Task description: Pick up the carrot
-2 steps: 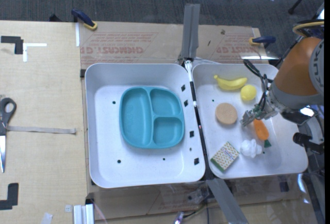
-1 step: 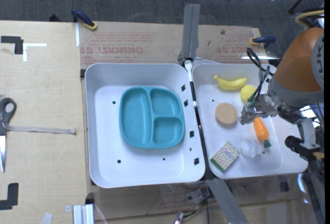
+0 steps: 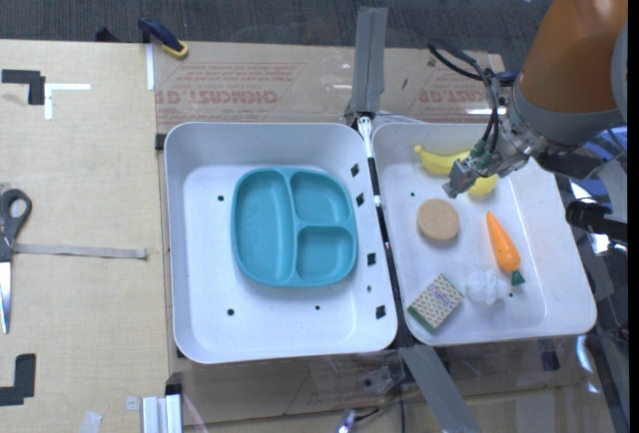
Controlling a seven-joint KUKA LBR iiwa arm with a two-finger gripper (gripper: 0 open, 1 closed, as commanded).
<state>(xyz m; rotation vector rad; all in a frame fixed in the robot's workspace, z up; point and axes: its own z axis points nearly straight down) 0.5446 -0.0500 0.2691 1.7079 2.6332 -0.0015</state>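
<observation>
Seen from above at a slant: two shallow white bins side by side on the bench. In the left white bin, a teal plastic tray with three compartments, lying flat near the middle. In the right white bin, an orange toy carrot with a green tip toward the right side, apart from everything else. Left of it, a round tan disc; nearer, a crumpled white lump and a small green-patterned packet. At the far end, a yellow banana, with the two-finger gripper hanging over it, well short of the carrot. Cannot tell how the gripper is set.
</observation>
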